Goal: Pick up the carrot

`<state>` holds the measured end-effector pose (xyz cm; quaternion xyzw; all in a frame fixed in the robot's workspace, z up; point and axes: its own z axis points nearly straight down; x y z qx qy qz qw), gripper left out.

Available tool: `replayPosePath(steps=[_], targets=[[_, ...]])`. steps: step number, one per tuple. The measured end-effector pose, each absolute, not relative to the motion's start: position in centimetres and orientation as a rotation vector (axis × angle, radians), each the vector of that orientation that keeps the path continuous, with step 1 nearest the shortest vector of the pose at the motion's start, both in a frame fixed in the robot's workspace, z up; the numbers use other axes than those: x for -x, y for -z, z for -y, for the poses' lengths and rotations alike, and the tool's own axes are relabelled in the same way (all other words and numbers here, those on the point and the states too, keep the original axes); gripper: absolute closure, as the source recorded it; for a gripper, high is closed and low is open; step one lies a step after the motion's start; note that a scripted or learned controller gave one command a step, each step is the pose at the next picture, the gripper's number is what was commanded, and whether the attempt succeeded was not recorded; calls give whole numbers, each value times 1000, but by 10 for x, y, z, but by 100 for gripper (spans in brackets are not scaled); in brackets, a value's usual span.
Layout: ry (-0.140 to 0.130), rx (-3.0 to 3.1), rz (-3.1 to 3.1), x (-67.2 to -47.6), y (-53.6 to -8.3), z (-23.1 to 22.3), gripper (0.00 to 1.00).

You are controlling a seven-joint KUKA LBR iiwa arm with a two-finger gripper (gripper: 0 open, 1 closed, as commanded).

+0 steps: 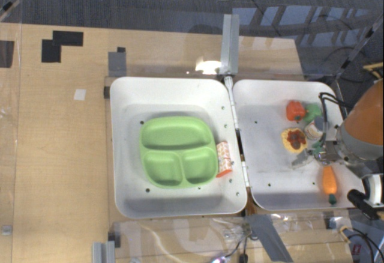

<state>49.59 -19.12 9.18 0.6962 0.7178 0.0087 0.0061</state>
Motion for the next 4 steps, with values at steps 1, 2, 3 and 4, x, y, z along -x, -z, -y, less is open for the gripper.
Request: replayPosePath(steps=[1, 2, 3, 4], targets=[[-5, -2173, -2261, -555, -179, 205, 0], [-2, -2250, -2190, -491, -116, 206, 0], [-6, -2245, -2189, -493, -128, 206, 100], [-6, -2245, -2189, -493, -127, 206, 0]])
